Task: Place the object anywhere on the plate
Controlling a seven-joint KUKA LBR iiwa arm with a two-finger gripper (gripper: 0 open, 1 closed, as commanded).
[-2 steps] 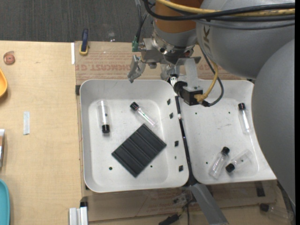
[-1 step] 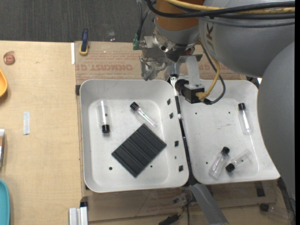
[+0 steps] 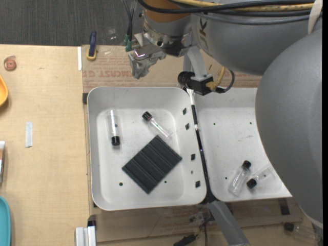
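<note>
Tool (image 3: 142,65) hung above the far rim of the left bin (image 3: 97,137), over cardboard; finger state could not be told. Nothing seen in it. Below, well apart, two clear vials (image 3: 113,127) (image 3: 155,124) lay beside the dark ribbed plate (image 3: 152,164).

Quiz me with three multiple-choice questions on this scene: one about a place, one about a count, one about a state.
1. Where does the dark ribbed plate lie?
A. left bin
B. right bin
C. wooden bench

2. How many clear vials lie in the right bin?
A. none
B. two
C. five

3. Where is the gripper?
A. pressed on the plate
B. above the cardboard behind the bins
C. inside the right bin

Answers: 1 A, it sits within the left bin; 2 B, two black-capped vials lie near the front; 3 B, it hangs beyond the bins' far rim.
</note>
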